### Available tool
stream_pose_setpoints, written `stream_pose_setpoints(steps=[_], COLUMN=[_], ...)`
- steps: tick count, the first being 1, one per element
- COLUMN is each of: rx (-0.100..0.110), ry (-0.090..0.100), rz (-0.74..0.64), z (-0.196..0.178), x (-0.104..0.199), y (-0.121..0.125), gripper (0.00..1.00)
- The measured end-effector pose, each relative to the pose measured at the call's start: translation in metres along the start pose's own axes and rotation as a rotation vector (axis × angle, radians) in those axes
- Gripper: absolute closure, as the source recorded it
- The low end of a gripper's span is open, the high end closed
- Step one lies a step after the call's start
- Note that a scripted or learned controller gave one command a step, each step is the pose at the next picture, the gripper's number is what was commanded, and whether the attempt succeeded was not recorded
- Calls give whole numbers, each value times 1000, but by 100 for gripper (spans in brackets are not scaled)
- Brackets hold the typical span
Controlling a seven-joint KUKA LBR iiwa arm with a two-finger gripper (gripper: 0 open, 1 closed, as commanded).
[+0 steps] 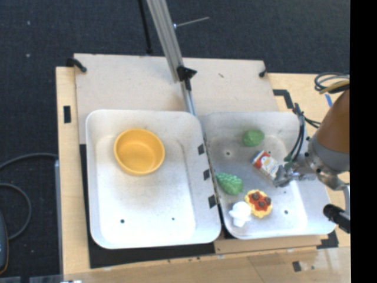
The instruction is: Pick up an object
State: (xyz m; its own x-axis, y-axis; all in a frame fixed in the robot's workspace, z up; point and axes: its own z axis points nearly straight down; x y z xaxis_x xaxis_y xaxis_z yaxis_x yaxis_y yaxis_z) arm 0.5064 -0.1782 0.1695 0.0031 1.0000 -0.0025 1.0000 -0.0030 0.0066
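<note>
The right bin (294,217) holds a round green object (253,137) at the back and a red-and-white packet (266,163) near the middle. Toward its front lie a bumpy green object (229,183), a yellow tart with red berries (259,203) and a small white object (240,214). My gripper (285,175) hangs low over the right bin, just right of the packet and above the tart. The arm with its orange band (336,128) comes in from the right edge.
A yellow bowl (139,151) sits in the left bin (106,217) toward its back. A metal pole (168,34) slants up from between the bins. Cables (297,137) run down the arm near the right bin's far corner.
</note>
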Motion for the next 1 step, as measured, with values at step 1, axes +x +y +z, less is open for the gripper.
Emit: stream_pose_setpoints(steps=[1], rx=[-1], ry=[-1], rz=[-7], z=[-58], x=[-2], y=[-6], gripper=[100])
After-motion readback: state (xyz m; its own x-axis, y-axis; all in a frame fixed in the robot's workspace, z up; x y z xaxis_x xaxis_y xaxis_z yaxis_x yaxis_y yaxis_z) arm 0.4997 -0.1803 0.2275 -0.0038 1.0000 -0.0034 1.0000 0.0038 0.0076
